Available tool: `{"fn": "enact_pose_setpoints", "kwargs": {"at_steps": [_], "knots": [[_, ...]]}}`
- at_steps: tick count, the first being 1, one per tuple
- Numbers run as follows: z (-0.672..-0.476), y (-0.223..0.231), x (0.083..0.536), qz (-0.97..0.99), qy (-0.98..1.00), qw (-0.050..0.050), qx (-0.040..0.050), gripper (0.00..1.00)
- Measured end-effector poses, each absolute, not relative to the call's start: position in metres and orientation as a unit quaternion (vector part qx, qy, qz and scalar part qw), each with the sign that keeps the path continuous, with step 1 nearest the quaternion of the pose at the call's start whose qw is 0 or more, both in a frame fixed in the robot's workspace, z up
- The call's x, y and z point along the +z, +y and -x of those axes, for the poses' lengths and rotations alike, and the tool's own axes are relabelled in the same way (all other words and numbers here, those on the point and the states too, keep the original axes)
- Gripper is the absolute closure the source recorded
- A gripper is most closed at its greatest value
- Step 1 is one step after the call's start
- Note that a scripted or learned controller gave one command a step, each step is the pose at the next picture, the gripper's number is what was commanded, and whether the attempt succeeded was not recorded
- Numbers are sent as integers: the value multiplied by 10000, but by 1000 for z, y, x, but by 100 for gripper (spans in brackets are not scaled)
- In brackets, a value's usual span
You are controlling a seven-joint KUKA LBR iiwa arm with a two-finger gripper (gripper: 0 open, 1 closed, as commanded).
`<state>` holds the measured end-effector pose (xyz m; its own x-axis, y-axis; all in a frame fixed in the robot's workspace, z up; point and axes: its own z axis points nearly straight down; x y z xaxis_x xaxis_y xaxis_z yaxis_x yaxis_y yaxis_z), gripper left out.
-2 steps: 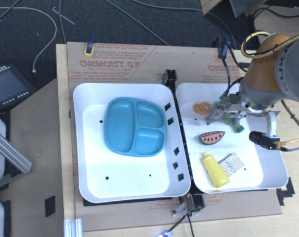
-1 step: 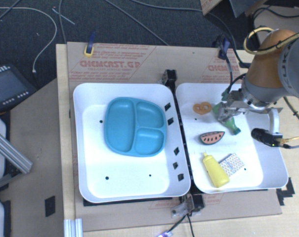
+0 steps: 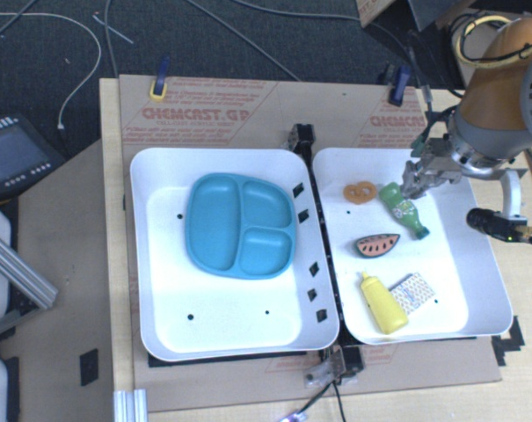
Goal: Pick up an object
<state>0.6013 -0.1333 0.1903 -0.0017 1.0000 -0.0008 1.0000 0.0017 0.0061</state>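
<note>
Green object (image 3: 404,209): lies in the right bin (image 3: 477,275), in its upper part, stretched on a slant from upper left to lower right; it looks like a toy vegetable or a wrapped packet, and which of the two is hard to tell.
Gripper (image 3: 414,185): sits low over the upper end of the green object, touching it or just short of it. Whether it is parted, closed or clamped on the object I cannot tell, since the wrist blocks the tips.
Why there: by my reading the arm (image 3: 499,95) has picked the green object as its target, being the nearest piece to its reach from the right; no lift shows, as the object lies flat on the bin floor.
Pretzel-like ring (image 3: 360,192): just left of the green object, apart from it.
Watermelon slice (image 3: 376,245): below the green object, near the bin's middle, free of its neighbours.
Yellow bottle (image 3: 383,302): lying on its side near the bin's lower edge, beside a checkered packet (image 3: 411,293) that touches or nearly touches it.
Blue divided plate (image 3: 241,225): alone in the left bin (image 3: 160,297), well apart from the gripper.
Desk (image 3: 248,104): a printed board under both bins, held by clamps at its far edge.
Hidden or cut off: the upper end of the green object under the gripper; the arm's upper part runs out of the picture's right side.
</note>
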Motion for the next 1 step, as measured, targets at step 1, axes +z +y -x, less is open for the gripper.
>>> {"fn": "enact_pose_setpoints", "kwargs": {"at_steps": [1], "knots": [[-603, -133, 245, -7065, 7077, 33, 23, 100]]}}
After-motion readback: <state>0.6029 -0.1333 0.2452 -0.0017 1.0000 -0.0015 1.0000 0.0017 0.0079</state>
